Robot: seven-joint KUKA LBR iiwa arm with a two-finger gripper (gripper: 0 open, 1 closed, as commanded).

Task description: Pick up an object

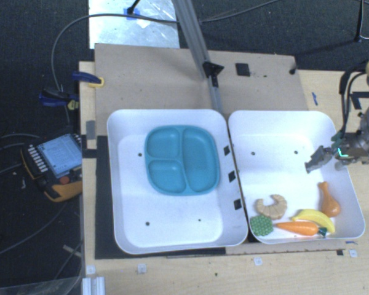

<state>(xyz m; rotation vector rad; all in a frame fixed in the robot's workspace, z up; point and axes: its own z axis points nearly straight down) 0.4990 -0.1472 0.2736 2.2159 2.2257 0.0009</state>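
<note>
In the right bin (277, 137), toy foods lie along the near edge: a tan croissant (270, 206), a green broccoli (262, 225), an orange carrot (297, 228), a yellow banana (315, 217) and a brown drumstick (329, 200). My gripper (318, 158) hangs over the right side of that bin, above and just beyond the drumstick. Its fingers point left and look spread, with nothing between them.
The left bin (129, 214) holds a blue divided plate (182, 159). A grey pole (194, 35) slants over the cardboard behind the bins. Clamps (74, 90) and a handheld device (54, 165) lie left of the bench.
</note>
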